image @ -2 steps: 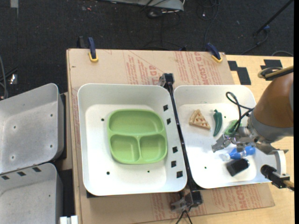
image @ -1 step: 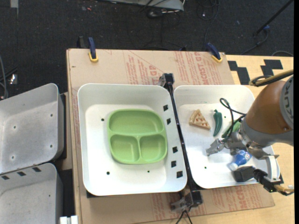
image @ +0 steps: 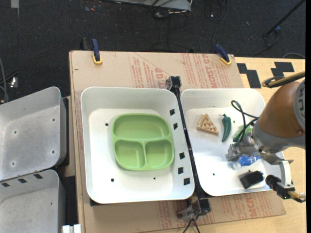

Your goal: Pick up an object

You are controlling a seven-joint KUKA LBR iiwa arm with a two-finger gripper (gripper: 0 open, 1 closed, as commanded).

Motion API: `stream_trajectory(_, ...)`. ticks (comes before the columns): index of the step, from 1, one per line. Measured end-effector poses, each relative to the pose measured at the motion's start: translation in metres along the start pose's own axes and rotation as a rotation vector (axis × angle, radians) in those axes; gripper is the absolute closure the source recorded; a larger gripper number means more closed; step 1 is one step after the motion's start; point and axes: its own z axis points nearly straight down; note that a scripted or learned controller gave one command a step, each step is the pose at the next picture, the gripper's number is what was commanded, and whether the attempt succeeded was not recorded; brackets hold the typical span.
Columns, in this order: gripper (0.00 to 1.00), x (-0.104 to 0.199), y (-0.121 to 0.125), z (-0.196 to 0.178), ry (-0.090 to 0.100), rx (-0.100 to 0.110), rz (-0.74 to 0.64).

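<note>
Here the gripper (image: 241, 155) is lowered in the right bin (image: 214, 98) over a blue object (image: 246, 161); its opening cannot be judged. The crowding black block (image: 252, 179) could be nudged, spoiling the grasp.

green tray (image: 143, 141) in left bin (image: 92, 144), claw (image: 239, 154) over right bin (image: 209, 178)

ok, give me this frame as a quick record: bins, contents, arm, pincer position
left bin: holds a green divided plate, three compartments
right bin: tan waffle-patterned wedge, green pepper-shaped item, black block, blue item partly under the arm
arm: reaches in from the right, over the right bin
pincer: low over the right bin, next to the blue item
grasp: cannot tell, fingers not resolvable
bench: cardboard sheet under both bins
</note>
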Motion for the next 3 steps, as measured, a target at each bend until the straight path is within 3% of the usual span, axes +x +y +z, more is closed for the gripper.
stream_trajectory(3, 1.00, 0.007, -0.002, -0.134, -0.002, -0.003, -0.006)
